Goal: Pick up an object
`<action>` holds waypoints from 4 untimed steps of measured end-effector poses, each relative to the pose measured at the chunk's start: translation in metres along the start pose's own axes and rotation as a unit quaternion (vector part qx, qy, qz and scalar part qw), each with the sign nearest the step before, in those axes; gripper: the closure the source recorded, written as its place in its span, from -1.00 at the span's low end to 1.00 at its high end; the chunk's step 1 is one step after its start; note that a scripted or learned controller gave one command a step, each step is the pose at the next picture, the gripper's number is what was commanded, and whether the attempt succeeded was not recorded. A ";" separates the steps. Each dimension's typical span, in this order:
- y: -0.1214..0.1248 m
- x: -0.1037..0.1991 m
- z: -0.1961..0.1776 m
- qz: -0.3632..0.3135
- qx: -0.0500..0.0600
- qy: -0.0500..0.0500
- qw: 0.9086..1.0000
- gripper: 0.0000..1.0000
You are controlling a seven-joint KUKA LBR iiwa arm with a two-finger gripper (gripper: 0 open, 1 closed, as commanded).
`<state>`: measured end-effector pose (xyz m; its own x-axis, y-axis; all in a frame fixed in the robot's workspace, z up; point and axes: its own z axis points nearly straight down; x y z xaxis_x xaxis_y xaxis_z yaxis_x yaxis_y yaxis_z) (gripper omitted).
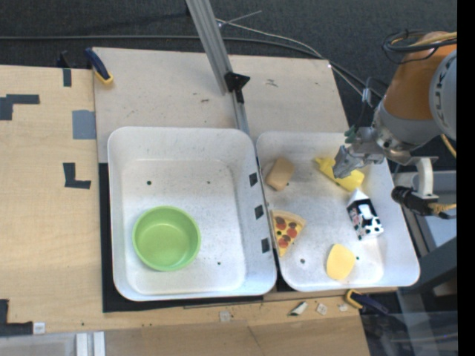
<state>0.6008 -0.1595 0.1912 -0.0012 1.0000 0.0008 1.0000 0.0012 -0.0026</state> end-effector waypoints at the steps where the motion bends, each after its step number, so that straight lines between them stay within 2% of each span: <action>1: 0.000 0.000 0.000 0.000 0.000 0.000 1.000 -1.00; 3: 0.001 0.000 0.102 0.000 0.003 0.000 1.000 -1.00; 4: 0.002 0.000 0.088 0.000 0.001 -0.001 1.000 1.00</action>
<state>0.6022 -0.1590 0.1031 -0.0019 1.0000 -0.0005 1.0000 0.0019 -0.0045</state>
